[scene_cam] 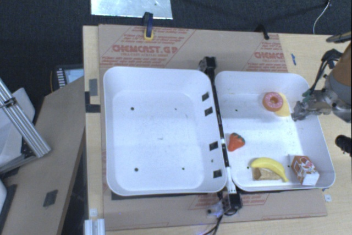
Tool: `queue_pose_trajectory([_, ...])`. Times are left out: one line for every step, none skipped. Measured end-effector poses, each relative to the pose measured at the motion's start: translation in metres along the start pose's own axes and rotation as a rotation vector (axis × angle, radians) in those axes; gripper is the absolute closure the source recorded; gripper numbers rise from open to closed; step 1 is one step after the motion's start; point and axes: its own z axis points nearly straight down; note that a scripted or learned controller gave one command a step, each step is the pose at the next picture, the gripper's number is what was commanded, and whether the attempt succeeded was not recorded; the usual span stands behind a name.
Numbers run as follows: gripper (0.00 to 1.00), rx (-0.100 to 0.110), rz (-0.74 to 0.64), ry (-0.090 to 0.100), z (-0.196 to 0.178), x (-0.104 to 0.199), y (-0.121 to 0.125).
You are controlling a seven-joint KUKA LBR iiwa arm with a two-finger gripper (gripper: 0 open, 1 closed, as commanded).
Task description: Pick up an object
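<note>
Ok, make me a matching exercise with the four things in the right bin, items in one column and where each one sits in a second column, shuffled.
Column one:
1. doughnut
2. strawberry
3. banana
4. small red and white box

Column two:
A. near corner of the right bin, on the arm's side
B. far part of the bin, close to the gripper
C. near wall, lying on a brown piece
D. beside the divider between the two bins

Pairs: 1-B, 2-D, 3-C, 4-A
</note>
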Motion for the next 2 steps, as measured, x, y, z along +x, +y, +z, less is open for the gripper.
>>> queue_pose_trajectory([1.0,-0.003,-0.002,-0.001,-0.011,0.0,0.001])
queue_pose_trajectory([1.0,0.018,-0.006,0.007,0.089,0.004,0.047])
